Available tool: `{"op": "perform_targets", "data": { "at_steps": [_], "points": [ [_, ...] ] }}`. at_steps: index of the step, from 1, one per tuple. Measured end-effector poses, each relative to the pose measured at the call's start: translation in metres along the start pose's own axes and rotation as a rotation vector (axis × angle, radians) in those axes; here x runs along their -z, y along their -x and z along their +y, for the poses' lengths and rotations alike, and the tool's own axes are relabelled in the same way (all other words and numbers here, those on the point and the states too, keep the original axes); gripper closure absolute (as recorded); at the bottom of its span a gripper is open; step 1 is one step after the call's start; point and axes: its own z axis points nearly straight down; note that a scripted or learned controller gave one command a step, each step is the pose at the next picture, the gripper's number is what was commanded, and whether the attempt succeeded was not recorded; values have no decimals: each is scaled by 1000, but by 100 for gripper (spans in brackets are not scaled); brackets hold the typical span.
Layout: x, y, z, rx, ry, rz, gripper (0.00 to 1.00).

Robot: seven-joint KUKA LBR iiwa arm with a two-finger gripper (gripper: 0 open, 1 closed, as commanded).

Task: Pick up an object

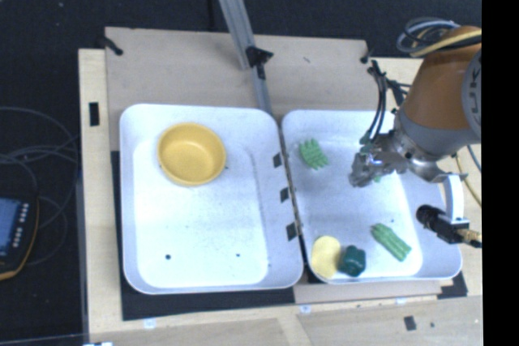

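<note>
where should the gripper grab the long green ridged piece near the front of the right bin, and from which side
Probably across its narrow width at mid-length, coming straight down from above. The long green ridged piece lies flat and slanted on the right bin floor, apart from the dark green block and yellow piece, so both long sides look free. The gripper would need turning to close across the slant.

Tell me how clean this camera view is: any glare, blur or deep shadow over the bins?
Camera view: soft and grainy overall; the white bins look bright, nearly washed out, with little surface detail. The claw is smeared, so its fingers are hard to read. The yellow bowl and the green pieces stay distinguishable. Surroundings beyond the bench fall into dark.
</note>
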Motion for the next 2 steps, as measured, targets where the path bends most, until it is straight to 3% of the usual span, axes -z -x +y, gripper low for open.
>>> {"op": "perform_targets", "data": {
  "at_steps": [2],
  "points": [
    [24, -89, 40, 3, -1, 1, 100]
  ]
}}
